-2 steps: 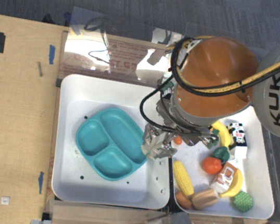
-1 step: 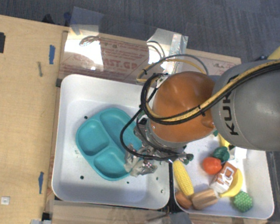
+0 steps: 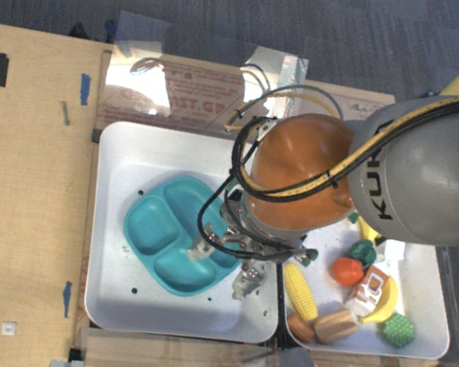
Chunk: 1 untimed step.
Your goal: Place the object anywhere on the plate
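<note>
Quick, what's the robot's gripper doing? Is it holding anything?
Gripper: over the teal plate's right edge; open or shut cannot be told.

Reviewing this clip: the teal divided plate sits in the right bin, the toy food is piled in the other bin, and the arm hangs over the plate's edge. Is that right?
Not quite. The camera view shows the teal divided plate in the left bin, not the right. The rest stands: the toy food, including the corn and tomato, is in the right bin, and the arm's tool hangs over the plate's right edge.
</note>
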{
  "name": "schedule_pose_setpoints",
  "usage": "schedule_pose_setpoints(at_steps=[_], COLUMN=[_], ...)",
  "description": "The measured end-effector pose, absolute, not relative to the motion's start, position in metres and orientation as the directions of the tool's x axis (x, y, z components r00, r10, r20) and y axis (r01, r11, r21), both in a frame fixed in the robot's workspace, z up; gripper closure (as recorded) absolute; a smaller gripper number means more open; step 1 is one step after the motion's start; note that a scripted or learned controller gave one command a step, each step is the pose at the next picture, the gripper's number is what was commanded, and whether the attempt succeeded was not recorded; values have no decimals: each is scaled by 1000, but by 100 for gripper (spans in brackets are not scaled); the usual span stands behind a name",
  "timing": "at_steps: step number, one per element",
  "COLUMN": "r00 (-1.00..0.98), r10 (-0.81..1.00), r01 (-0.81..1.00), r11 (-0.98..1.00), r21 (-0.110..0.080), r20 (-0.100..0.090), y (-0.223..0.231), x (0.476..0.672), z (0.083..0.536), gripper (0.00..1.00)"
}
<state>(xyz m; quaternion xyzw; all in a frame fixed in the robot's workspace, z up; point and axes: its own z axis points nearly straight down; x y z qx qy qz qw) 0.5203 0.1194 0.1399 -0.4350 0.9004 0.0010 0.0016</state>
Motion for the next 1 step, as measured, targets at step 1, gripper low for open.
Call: schedule_pose_setpoints(at_steps=[1], r00=[-561], r10=[-828], r01=[-828], r11=[561], r21=[-11], r20=[-12], y=[95], x=[492], z=[257], gripper=[0])
